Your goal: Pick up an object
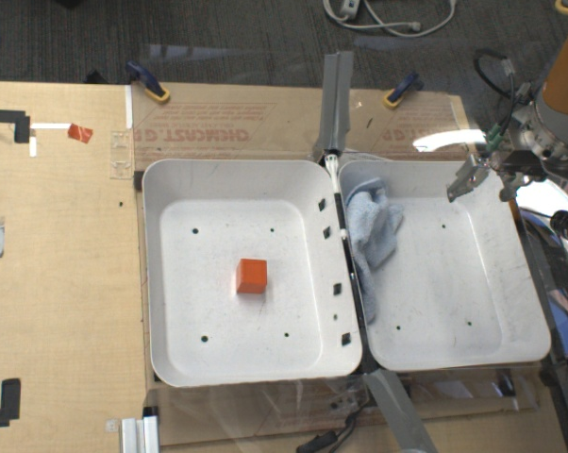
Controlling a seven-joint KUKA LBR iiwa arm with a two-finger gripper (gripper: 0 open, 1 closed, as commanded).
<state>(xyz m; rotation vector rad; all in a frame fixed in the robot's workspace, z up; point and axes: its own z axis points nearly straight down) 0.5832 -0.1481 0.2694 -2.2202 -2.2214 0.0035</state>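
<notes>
The orange block (252,276) lay near the middle of the left bin (171,253), well apart from the gripper (485,182), toward its eight o'clock. The gripper hung over the right bin's (454,328) upper right corner, fingers spread and holding nothing. A grey cloth (374,226) sat against that bin's left wall.

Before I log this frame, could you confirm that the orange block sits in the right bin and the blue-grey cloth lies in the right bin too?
Not quite: the camera view shows the orange block in the left bin; the blue-grey cloth does lie in the right bin.
</notes>
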